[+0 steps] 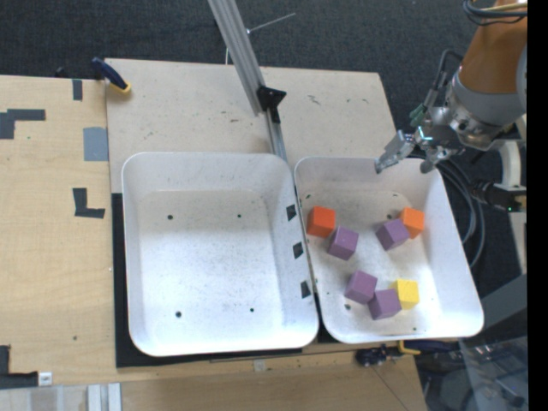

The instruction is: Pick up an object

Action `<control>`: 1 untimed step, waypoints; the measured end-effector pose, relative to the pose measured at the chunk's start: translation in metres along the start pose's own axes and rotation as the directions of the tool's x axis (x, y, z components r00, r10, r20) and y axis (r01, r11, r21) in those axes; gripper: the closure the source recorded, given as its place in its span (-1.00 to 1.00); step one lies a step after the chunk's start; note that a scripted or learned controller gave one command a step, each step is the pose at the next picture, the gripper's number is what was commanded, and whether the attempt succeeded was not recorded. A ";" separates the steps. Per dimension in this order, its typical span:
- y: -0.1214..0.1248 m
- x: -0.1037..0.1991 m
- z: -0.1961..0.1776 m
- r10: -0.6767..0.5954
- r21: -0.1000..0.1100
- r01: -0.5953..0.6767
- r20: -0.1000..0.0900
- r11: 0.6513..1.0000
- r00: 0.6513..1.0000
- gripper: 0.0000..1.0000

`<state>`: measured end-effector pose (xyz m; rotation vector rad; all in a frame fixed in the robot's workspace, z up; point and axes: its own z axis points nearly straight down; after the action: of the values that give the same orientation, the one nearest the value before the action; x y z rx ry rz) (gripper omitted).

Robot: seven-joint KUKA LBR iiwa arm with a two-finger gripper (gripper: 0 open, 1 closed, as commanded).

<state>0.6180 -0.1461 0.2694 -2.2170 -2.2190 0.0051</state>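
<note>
The right bin (445, 229) holds several small blocks: an orange one (322, 222) at the left, a purple one (343, 242) beside it, a purple one (393, 234) touching a smaller orange one (413, 221), and lower down two purple ones (361, 286) (384, 303) next to a yellow one (408, 293). My gripper (404, 158) hangs over the bin's far right corner, above and clear of the blocks. Its fingers are spread apart with nothing between them.
The left bin (137, 229) sits beside the right one, sharing a middle rim. A slanted metal rail (244, 50) runs from the top down to the bins' junction. Cables (475, 204) hang along the right bin's outer edge.
</note>
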 end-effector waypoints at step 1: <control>0.001 0.000 -0.003 -0.001 -0.005 0.001 0.001 1.000 1.000 -1.00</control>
<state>0.6188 -0.1460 0.2723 -2.2190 -2.2230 0.0003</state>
